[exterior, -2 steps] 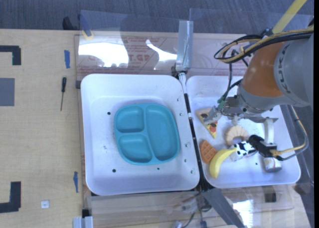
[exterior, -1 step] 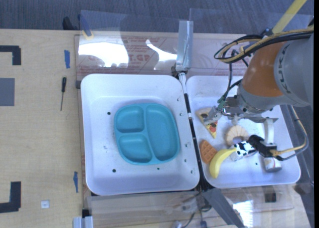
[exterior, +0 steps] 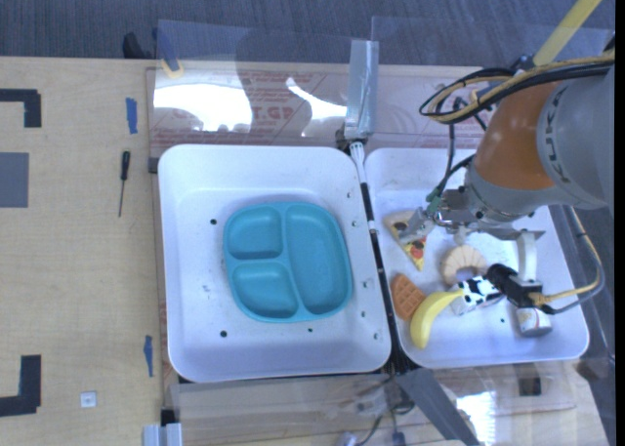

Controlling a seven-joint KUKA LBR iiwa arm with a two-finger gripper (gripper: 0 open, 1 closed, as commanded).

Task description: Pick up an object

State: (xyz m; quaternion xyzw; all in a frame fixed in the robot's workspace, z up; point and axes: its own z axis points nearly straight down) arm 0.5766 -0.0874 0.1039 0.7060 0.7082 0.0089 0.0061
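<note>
The right bin [exterior: 562, 342] holds several toy foods. A pizza slice [exterior: 410, 239] lies near its left wall. A pale croissant [exterior: 461, 261] sits in the middle, an orange waffle [exterior: 404, 294] lies below the slice, and a yellow banana [exterior: 431, 313] curves along the front. A black-and-white spotted piece [exterior: 476, 292] rests against the banana's upper end. My gripper [exterior: 431, 223] comes in from the right, low over the top edge of the pizza slice and just above the croissant. Nothing is visibly lifted.
The left bin [exterior: 186, 181] carries a blue divided plate [exterior: 287, 261]. A raised divider [exterior: 364, 210] separates the two bins. The arm's orange-banded wrist [exterior: 518, 151] covers the right bin's upper right. A screwdriver [exterior: 123, 181] lies on the wooden bench to the left.
</note>
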